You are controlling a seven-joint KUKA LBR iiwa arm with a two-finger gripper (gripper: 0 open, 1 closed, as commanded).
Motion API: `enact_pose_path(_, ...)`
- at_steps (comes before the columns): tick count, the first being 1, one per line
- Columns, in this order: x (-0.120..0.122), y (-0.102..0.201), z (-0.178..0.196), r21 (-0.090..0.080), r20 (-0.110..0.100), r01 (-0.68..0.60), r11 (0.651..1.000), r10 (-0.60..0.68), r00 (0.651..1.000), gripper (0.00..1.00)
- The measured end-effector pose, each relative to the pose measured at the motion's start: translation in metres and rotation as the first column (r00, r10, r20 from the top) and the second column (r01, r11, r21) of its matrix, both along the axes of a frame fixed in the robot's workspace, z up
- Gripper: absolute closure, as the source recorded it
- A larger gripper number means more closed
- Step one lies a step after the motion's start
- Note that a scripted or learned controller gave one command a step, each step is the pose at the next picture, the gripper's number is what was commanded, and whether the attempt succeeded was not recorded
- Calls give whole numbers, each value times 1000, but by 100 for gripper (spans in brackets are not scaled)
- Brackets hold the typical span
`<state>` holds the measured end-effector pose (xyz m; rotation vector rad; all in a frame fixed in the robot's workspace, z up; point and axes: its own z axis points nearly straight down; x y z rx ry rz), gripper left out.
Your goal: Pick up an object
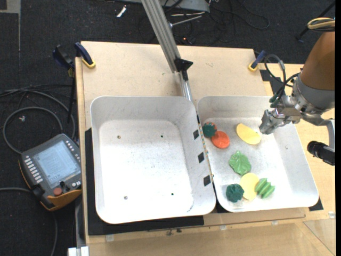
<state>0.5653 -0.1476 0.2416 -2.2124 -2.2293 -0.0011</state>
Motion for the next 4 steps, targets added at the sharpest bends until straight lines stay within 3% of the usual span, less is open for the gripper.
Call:
enact_pose_path(3,58,155,17,1,3,0,1000,0,1000,100)
enact_pose_path(4,81,197,-3,-1,2,1,1000,-1,1000,100)
